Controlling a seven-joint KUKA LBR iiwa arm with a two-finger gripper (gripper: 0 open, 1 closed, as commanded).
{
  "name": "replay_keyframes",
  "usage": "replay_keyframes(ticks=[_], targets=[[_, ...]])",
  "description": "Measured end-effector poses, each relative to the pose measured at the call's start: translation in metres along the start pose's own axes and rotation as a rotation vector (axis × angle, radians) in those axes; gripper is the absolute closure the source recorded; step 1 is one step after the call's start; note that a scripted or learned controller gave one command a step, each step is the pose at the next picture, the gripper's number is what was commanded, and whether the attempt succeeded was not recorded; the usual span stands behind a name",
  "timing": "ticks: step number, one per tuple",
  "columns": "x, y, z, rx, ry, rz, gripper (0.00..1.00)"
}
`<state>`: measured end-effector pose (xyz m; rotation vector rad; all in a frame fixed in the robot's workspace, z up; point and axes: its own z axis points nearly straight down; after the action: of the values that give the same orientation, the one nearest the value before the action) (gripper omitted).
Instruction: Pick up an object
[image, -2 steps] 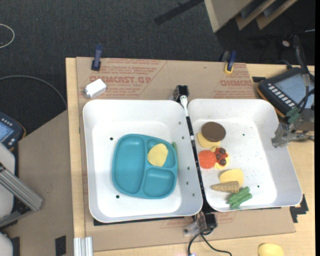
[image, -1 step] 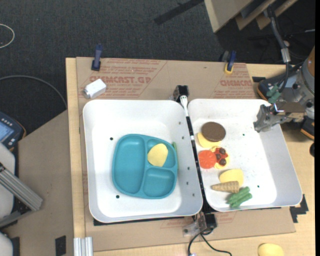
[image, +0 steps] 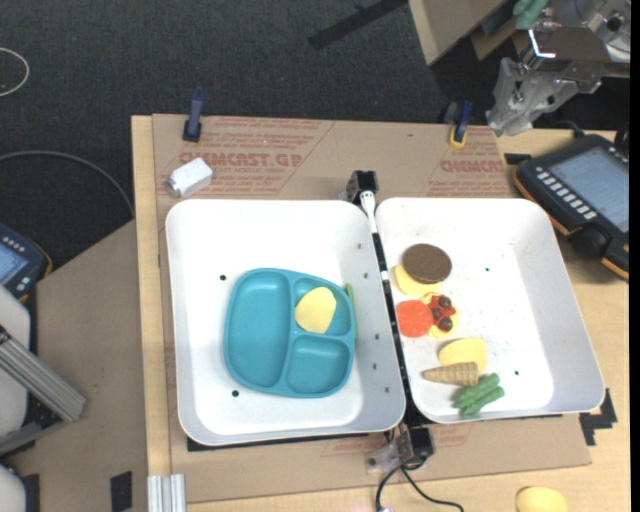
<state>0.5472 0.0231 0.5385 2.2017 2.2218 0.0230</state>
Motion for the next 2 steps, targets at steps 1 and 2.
replay_keyframes(ticks=[1, 2], targets=[[0.051, -0.07, 0.002, 0.024, 0.0, 0.003, 1.0], [0.034, -0.072, 0.148, 0.037, -0.004, 0.013, 1.0]])
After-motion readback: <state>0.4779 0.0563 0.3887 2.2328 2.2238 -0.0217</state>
